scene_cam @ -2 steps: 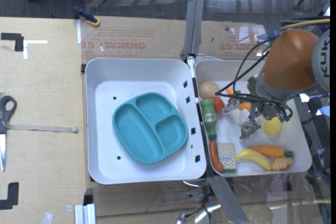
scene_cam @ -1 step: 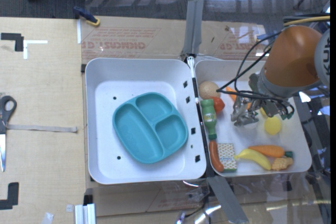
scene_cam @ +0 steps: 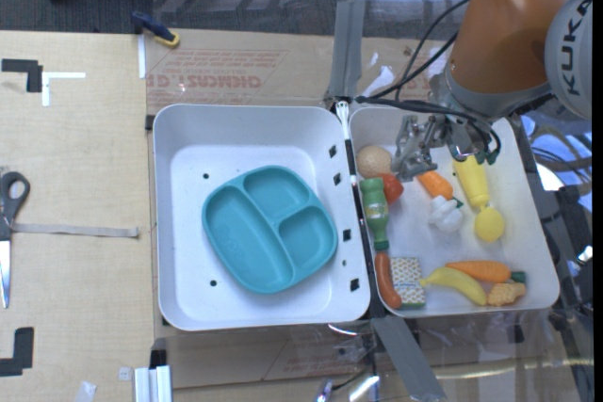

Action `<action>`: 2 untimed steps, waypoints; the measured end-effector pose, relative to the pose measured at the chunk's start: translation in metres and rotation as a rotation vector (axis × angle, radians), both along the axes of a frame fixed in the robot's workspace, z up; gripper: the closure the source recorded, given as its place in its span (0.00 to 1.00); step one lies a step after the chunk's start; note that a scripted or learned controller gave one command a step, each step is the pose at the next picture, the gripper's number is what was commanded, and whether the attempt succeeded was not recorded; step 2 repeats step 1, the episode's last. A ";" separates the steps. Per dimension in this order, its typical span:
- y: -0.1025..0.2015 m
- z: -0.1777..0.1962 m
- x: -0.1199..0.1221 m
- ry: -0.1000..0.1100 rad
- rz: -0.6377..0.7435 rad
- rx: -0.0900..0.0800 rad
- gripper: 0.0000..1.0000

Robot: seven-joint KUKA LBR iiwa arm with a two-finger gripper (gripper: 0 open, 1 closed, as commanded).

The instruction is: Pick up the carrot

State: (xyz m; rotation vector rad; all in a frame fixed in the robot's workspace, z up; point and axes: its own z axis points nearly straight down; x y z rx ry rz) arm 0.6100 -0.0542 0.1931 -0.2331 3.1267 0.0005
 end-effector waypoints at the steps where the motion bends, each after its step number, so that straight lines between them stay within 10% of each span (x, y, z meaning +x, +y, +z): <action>1: 0.000 0.000 0.000 0.000 -0.001 0.000 0.00; 2: 0.000 0.000 0.000 0.000 -0.001 0.000 0.00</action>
